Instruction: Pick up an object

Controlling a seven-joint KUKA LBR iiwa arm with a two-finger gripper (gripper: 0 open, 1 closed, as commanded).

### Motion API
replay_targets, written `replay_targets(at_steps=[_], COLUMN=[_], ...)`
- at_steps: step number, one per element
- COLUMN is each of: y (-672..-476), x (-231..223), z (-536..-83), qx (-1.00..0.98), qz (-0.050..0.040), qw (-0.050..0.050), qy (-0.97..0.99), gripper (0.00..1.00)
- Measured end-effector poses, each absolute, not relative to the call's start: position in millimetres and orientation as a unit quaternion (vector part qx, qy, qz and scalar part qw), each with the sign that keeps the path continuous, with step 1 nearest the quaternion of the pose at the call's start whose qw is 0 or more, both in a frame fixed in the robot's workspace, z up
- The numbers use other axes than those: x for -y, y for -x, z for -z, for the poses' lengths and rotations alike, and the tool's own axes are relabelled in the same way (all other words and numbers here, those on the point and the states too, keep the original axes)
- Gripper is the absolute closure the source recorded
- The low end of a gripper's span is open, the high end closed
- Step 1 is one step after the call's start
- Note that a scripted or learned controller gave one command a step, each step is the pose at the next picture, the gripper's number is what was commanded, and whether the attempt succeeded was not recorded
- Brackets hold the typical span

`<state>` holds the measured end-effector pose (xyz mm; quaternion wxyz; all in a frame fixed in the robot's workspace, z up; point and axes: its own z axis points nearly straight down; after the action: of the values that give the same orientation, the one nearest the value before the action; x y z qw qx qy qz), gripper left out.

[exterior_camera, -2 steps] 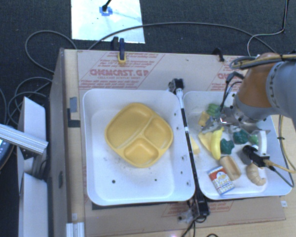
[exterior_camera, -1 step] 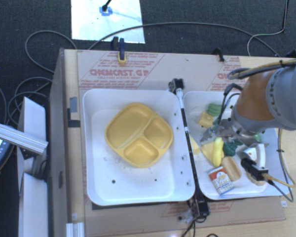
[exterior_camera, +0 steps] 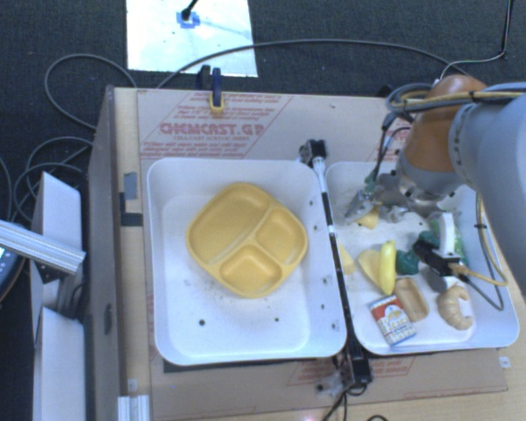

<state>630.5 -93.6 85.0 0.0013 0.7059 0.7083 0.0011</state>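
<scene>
Yellow compartment tray (exterior_camera: 247, 249) lying in left white bin (exterior_camera: 171, 323), claw (exterior_camera: 366, 203) lowered into right white bin (exterior_camera: 500, 327) at its far-left area, just above small yellow piece (exterior_camera: 368, 221), finger state cannot be told, banana (exterior_camera: 387, 267), croissant (exterior_camera: 455, 306), red-white carton (exterior_camera: 393, 319) clustered nearer front

floor: dark carpet (exterior_camera: 53, 16) | white sheet (exterior_camera: 188, 24) | cables (exterior_camera: 35, 130) | cardboard-topped bench (exterior_camera: 228, 121)

Grey arm (exterior_camera: 500, 139), orange wrist band (exterior_camera: 431, 130), thin cables along it.
</scene>
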Motion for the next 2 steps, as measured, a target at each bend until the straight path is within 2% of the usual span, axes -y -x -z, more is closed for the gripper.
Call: replay_targets(at_steps=[1,2], y=[-669.3,-668.8], x=[119,97], z=[-85,-85], qx=[-0.709,-0.709], qz=[-0.0009,-0.0008], qw=[0.002,0.001], qy=[-0.706,-0.706], gripper=[0.00,0.00])
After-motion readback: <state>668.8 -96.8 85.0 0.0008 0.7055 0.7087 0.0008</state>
